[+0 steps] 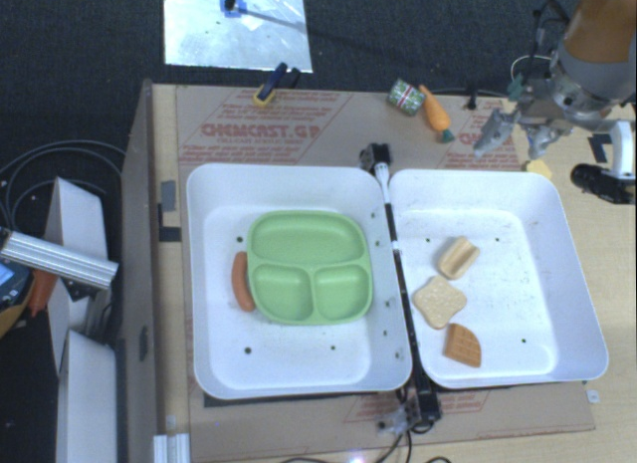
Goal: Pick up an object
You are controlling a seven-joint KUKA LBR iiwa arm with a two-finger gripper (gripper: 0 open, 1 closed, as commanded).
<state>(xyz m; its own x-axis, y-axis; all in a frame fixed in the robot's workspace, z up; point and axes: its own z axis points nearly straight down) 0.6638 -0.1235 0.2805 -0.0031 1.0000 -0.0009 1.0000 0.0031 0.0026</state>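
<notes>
White right bin (572,282) holds three bread pieces (439,301), well apart from our claw (518,135), which hangs spread and empty just past its far rim. Left bin (214,252) holds green tray (309,266), sausage (240,281) touching it.

Two shallow white plastic bins are seen side by side on the cardboard-covered surface (299,117). In the left bin (214,351) a green three-compartment plastic tray (309,267) is placed, with an orange toy sausage (241,281) lying just beside its left edge. In the right bin (567,302) three tan toy bread pieces (440,301) are scattered. The pincer (518,137) is held above the right bin's far rim, fingers parted.
</notes>
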